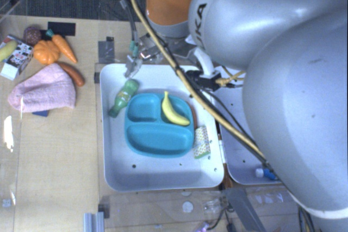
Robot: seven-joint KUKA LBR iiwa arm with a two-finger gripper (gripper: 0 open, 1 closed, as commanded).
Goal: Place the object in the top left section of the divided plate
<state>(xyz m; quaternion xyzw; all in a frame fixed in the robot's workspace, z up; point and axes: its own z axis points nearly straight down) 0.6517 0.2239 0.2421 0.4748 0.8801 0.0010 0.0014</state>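
A blue divided plate (157, 141) lies in the left white bin (163, 176). A yellow banana (174, 111) rests in the plate's upper right section, and nothing lies in the upper left section (142, 108). A green bottle (123, 97) lies on the bin floor against the plate's left rim. My gripper (134, 64) hangs over the bin's far left corner, just above the bottle's cap end, and nothing shows in its grasp. The big grey arm covers the right side of the view.
A patterned sponge (202, 142) leans at the plate's right edge. On the bench to the left lie a pink cloth (43, 91), toy carrots (66, 47), a small pumpkin (45, 52) and a box (16, 58). A small blue item (265, 173) sits in the right bin (244, 171).
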